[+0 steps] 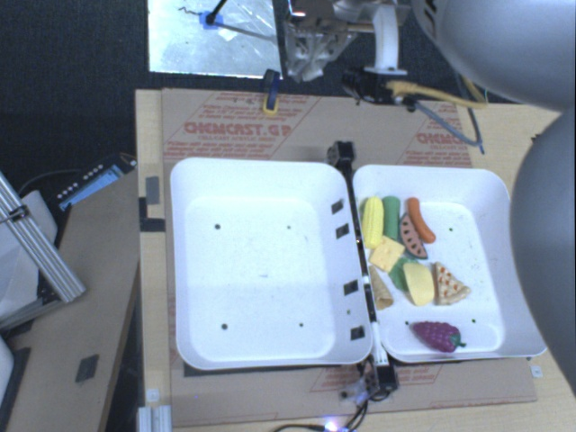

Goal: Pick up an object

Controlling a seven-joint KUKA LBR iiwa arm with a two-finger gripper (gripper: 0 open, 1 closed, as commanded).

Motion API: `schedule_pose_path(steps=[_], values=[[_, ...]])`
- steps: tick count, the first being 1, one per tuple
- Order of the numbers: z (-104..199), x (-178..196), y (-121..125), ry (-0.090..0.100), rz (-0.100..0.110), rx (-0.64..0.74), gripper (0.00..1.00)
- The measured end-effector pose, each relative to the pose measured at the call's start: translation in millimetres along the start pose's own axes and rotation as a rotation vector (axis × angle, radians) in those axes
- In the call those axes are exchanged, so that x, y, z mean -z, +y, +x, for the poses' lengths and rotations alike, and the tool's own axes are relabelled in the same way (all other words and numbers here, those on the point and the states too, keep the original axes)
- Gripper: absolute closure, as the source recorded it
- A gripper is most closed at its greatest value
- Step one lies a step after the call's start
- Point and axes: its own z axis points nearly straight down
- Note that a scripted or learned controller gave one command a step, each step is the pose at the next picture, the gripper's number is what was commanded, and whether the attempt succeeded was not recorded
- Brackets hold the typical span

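The right bin (486, 196) holds several toy foods: a yellow corn cob (371, 221), a green cucumber (391, 216), an orange sausage (420, 219), a watermelon slice (412, 238), a cheese wedge (388, 255), a lemon-coloured piece (418, 283), a pizza slice (447, 284) and purple grapes (436, 335). My gripper (309, 59) hangs high at the top of the view, above the cardboard behind the left bin, far from the foods. Nothing shows between its fingers.
The left bin (261, 259) sits beside the right one, joined by a black clip strip (355, 250). Cardboard (234, 124) lies under both. A yellow and blue clamp (269, 93) stands behind the left bin. The arm's grey body (504, 34) fills the upper right.
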Motion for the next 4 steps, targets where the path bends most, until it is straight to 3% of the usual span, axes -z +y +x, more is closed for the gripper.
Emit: schedule_pose_path(steps=[1, 2, 3, 4], values=[[57.8, 94.3, 0.7, 0.002, -0.004, -0.001, 1.00], [-19.2, 89.4, 0.8, -0.004, 0.007, -0.015, 1.00], [41.6, 89.2, 0.7, -0.001, 0.005, -0.003, 1.00], [54.7, 89.2, 1.2, -0.002, 0.005, -0.006, 1.00]])
